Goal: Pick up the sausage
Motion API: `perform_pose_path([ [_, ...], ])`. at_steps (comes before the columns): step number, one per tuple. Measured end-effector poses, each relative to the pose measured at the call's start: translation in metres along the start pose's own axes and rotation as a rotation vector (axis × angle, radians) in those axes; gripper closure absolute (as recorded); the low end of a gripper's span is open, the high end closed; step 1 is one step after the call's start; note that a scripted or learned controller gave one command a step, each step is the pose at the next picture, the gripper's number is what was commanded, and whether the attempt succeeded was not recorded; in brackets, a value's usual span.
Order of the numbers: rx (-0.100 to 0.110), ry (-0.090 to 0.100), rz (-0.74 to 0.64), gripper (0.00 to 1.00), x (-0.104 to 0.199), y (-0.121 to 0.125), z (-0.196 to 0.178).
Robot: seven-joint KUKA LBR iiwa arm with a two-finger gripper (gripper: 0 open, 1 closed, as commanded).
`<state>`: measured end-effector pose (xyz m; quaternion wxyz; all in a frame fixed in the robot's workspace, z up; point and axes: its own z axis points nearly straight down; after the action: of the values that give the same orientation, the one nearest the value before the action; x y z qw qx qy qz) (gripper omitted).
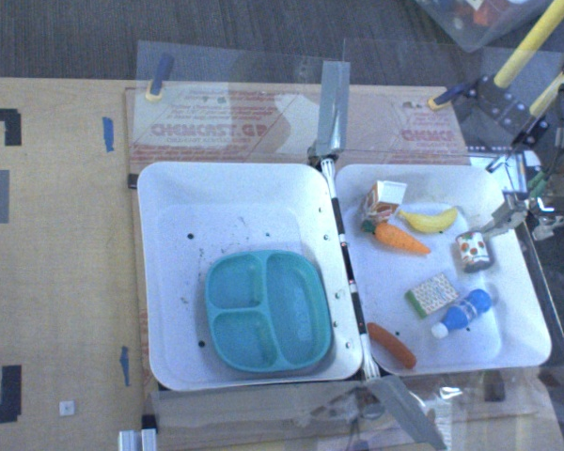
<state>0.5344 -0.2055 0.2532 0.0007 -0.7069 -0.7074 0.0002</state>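
Observation:
The sausage (392, 345), reddish-orange and short, lies at the front left corner of the right bin (522, 341), close to the divider between the bins. My gripper (514, 214) hangs at the right bin's far right rim, well away from the sausage, just right of a small patterned can (473, 250). Nothing shows in its grasp.
The right bin also holds a small carton (383, 200), a banana (430, 220), a carrot (401, 239), a green box (432, 294) and a blue bottle (463, 312) near the sausage. A teal divided plate (266, 310) lies in the left bin (169, 214).

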Motion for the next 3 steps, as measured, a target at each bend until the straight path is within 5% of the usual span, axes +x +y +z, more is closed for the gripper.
perform_pose_path([
  [1,0.001,0.001,0.19,0.0,-0.015,0.038,0.072],
  [2,-0.004,0.001,0.307,0.0,-0.01,0.042,0.119],
  [3,-0.003,0.009,0.257,0.0,-0.002,0.055,0.156],
])
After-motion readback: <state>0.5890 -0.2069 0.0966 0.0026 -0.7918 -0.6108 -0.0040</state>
